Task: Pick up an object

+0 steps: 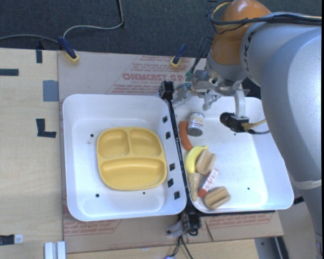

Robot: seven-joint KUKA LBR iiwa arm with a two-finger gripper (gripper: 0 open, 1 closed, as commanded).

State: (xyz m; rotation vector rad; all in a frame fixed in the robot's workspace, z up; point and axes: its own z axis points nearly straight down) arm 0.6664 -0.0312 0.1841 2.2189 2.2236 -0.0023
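My gripper [197,98] hangs above the far left corner of the right bin [259,161], open, with nothing between its fingers. Just below it in the view a small silver can [195,124] lies on the bin floor. An orange-red sausage [184,136] lies beside the can along the bin's left wall. Nearer the front are a yellow banana [192,158], a hot-dog bun [206,161], a pale stick-shaped piece [195,183], a red and white item [209,180] and a brown bread roll [216,197].
The left bin [75,161] holds a yellow divided plate [132,158]. A black divider strip [173,144] runs between the bins. The arm's grey body covers the right side of the view. Cardboard lies under both bins.
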